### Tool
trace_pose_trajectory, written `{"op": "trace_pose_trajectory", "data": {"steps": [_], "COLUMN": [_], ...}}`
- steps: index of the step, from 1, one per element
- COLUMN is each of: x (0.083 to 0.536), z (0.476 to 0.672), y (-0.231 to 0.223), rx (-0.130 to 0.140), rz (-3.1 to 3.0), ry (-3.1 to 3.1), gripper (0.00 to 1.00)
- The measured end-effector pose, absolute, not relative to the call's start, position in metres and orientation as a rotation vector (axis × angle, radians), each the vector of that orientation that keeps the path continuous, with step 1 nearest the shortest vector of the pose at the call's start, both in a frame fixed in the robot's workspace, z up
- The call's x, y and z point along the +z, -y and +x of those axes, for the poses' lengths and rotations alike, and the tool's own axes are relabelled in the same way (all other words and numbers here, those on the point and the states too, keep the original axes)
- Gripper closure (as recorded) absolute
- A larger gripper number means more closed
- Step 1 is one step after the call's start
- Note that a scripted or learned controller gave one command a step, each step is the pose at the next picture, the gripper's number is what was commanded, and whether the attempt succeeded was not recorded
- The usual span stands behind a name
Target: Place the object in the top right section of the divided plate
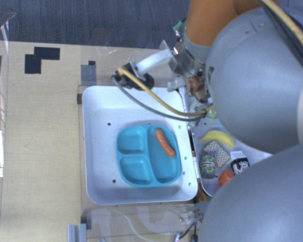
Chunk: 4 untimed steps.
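Sausage (pixel 165 142) lying in divided plate (pixel 147 155) right section, tool (pixel 196 84) well above, grip state unclear

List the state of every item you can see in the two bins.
Divided plate: flat in the left bin.
Sausage: lying in the plate's long right section.
Banana: lying in the right bin.
Patterned packet: flat beside the banana.
Hand: above the bins' divide, grip unclear.
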State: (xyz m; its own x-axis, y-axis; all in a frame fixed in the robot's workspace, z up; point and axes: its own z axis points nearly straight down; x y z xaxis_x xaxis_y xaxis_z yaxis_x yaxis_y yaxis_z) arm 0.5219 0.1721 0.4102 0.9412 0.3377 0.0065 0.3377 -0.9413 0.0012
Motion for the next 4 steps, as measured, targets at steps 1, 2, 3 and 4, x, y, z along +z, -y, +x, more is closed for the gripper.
{"op": "trace_pose_trajectory", "data": {"steps": [1, 2, 3, 4], "x": [0.436, 0.435, 0.435, 0.44], "z": [0.513, 0.512, 0.487, 0.488], "y": [-0.172, -0.172, -0.104, -0.186], "rx": [0.017, 0.016, 0.002, 0.023], "rz": [3.124, 3.123, 3.085, 3.138], "ry": [-0.321, -0.321, -0.579, -0.311], "gripper": [0.0, 0.0, 0.0, 0.0]}}
